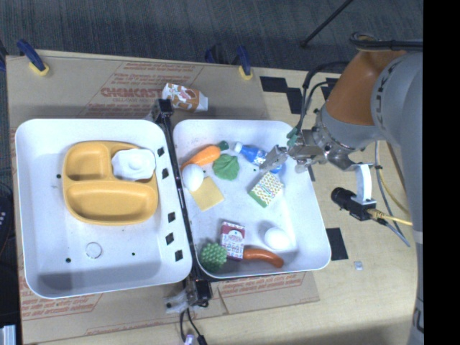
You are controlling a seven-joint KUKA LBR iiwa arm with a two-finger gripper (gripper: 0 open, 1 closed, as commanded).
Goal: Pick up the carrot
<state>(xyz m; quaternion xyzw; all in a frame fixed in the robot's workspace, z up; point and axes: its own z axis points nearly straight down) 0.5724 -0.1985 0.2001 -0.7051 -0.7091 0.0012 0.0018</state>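
Carrot (204, 155): loose in the right bin (309, 214), upper left corner, not yet picked.
It lies slanted beside a green leafy piece (226, 166), above an egg (192, 178) and cheese slice (207, 193). The gripper (277, 157) hovers well to its right, over a blue bottle (253, 152) and patterned box (267, 188); whether the fingers are spread or pressed together cannot be told.
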